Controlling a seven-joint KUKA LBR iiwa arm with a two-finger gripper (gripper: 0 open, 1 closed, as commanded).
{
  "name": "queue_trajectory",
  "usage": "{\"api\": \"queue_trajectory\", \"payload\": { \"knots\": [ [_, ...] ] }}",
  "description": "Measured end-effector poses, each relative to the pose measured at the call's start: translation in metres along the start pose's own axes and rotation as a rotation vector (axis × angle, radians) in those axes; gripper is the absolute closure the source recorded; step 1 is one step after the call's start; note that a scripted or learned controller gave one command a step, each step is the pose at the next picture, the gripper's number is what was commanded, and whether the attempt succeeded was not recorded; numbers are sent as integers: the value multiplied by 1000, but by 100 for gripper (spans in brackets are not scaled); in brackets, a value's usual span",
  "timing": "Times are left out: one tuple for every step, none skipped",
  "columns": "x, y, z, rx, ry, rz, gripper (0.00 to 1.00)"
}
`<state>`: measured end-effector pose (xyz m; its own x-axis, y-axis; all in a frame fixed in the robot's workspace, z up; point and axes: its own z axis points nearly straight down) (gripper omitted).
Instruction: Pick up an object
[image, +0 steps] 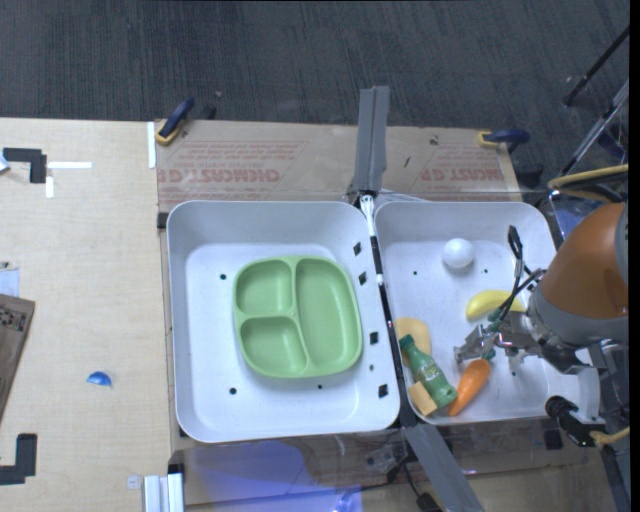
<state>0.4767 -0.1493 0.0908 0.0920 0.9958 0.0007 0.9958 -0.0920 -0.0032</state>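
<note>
- The arm (590, 275) reaches in from the right, its orange band over the right bin (440, 225), and the gripper (478, 348) is down low over that bin's floor.
- Whether the jaws are released or clenched, I cannot tell; the metal parts at the tip are too small and cluttered to read.
- Right below the tip lies the carrot (470, 385), slanted, its upper end just beside the gripper, maybe touching. It is not visibly between the jaws.
- Left of the carrot, the green bottle (427, 372) lies tilted across a yellow sponge-like piece (415, 340), near the bin's left wall.
- The banana (487, 303) sits just above the gripper, close to the tip but apart from the carrot.
- Up toward the back of the same bin, the white ball (458, 253) rests alone, well apart from the jaws.
- Over in the left bin (200, 300), a green divided plate (298, 316) lies flat in the middle.
- Both bins sit side by side on the table (80, 290).
</note>
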Motion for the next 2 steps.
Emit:
{"api": "queue_trajectory", "payload": {
  "knots": [
    [-1,1,-9,-4,-1,5,100],
    [-1,0,-9,0,0,4,0]
  ]
}}
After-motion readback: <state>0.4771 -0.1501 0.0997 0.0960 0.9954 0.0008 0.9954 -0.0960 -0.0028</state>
